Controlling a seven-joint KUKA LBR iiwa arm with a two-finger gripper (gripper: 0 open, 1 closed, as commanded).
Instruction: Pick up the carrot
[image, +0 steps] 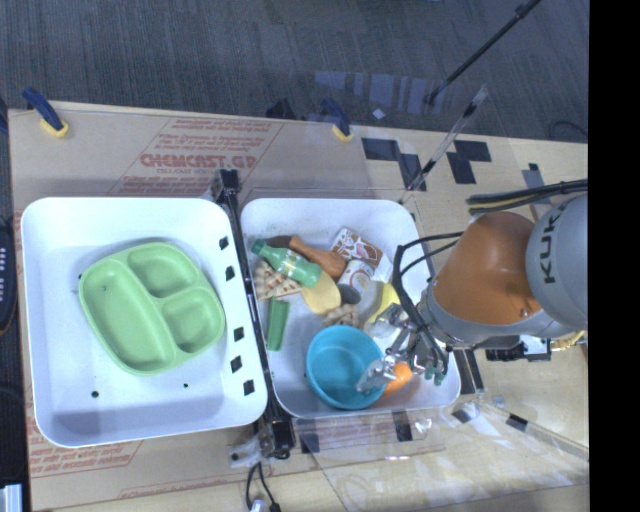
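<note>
A: Where is the carrot (399, 376) sitting right now?

B: It is lying low in the right bin (262, 300), toward the lower right of the frame, as a small orange patch just beside the blue bowl (343, 366). The gripper (385, 371) is working right over it, and the metal fingers are crowding the bowl's right rim.

A: Is it holding the carrot?

B: I cannot tell. The fingers are blurring into the clutter there, so whether they are standing wide, narrow or closed around the orange piece is not readable. I would not be calling it a grasp.

A: What is worrying you, then?

B: Mostly the bowl. The carrot is lying touching or nearly touching its rim, so a finger is likely coming down on the rim instead of beside the carrot, and that could be tipping or dragging the bowl. The bin's near wall is also close on the lower side, leaving little room for the other finger.

A: Anything else?

B: The carrot looks short and rounded, so I am guessing it is prone to squirting out if it is pinched off-centre. The yellow piece (385, 300) just above is another thing it could be nudging. The green tray (150, 305) in the left bin (60, 380) is sitting well apart and is not at risk.
</note>
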